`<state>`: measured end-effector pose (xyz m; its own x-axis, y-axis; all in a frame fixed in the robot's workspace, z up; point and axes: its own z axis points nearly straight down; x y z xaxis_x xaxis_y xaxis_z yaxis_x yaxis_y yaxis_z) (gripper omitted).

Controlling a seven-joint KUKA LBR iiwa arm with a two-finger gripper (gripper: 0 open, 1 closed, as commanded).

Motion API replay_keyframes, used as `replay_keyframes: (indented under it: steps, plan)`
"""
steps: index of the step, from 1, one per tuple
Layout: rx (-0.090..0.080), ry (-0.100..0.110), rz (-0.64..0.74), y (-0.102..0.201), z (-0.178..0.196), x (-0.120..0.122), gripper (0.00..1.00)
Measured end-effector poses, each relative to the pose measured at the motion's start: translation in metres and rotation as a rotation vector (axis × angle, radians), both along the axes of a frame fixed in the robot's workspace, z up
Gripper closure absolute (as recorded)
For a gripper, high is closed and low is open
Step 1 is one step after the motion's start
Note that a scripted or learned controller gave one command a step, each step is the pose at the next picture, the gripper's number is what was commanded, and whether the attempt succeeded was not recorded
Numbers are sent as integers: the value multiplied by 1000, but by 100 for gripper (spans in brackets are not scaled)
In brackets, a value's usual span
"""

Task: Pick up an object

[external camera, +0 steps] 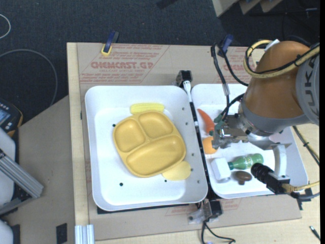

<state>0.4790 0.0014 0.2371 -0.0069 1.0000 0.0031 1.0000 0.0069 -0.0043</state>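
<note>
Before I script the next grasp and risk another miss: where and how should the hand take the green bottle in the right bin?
Grip the green bottle across its mid-body, coming straight down from above. It lies on its side, long axis running left-right, so the fingers should close across the narrow width. Judging by the view, the brown object sits close on its near side, so keep the fingers tight.

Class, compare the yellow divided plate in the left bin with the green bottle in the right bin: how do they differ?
The yellow divided plate is broad, flat and has three compartments; the green bottle is narrow, rounded and lies on its side. The plate is far larger. The plate sits away from the arm; the bottle lies just under it. Both rest inside white bins.
</note>
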Motion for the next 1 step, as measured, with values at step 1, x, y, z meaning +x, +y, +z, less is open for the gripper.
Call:
replay_keyframes:
  steps: [1]
  plan:
    - [-8,-9,-14,-92,19,37,100]
